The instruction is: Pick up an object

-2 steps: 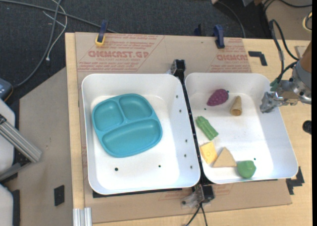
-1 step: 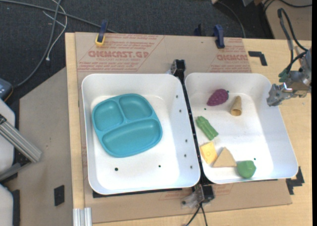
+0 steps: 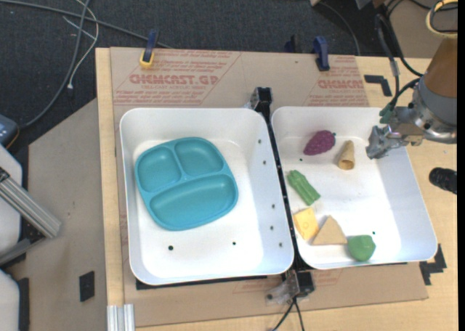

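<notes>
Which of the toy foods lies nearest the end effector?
The tan cone, just left of the end effector in the right bin; the other pieces lie farther left or down toward the front.

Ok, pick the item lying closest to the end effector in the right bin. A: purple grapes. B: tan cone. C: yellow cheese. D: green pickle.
B: the tan cone lies just left of the end effector, nearer than the other items.

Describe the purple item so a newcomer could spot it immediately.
Look in the right-hand bin, toward its far edge. The purple item lies left of a small tan cone; it is the bin's one purple, lumpy piece.
</notes>
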`<state>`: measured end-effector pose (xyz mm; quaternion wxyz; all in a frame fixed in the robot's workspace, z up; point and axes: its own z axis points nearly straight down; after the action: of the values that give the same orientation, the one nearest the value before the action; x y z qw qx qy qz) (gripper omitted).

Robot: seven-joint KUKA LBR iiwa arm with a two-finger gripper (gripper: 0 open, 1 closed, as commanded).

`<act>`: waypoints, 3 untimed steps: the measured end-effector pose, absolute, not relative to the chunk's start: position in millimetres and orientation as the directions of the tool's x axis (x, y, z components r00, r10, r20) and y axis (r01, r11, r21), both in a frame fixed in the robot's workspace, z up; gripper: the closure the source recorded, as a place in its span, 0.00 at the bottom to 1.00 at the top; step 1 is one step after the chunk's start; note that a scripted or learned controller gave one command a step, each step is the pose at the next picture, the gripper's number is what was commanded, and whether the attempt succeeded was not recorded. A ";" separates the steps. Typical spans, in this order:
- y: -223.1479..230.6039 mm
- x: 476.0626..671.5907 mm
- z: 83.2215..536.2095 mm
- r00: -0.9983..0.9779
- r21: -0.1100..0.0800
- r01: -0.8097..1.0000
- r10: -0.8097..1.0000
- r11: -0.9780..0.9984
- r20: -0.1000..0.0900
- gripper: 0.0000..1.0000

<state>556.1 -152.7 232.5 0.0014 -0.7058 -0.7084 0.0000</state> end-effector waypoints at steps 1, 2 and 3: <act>-103.5 550.7 222.0 -0.003 -0.003 1.000 1.000 0.003 0.002 1.00; -52.1 554.8 215.4 -0.005 -0.002 1.000 1.000 0.005 0.003 1.00; 0.1 552.4 208.5 -0.004 -0.003 1.000 1.000 0.004 0.002 1.00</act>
<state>552.4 0.1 208.5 0.0018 -0.7057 -0.7085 0.0002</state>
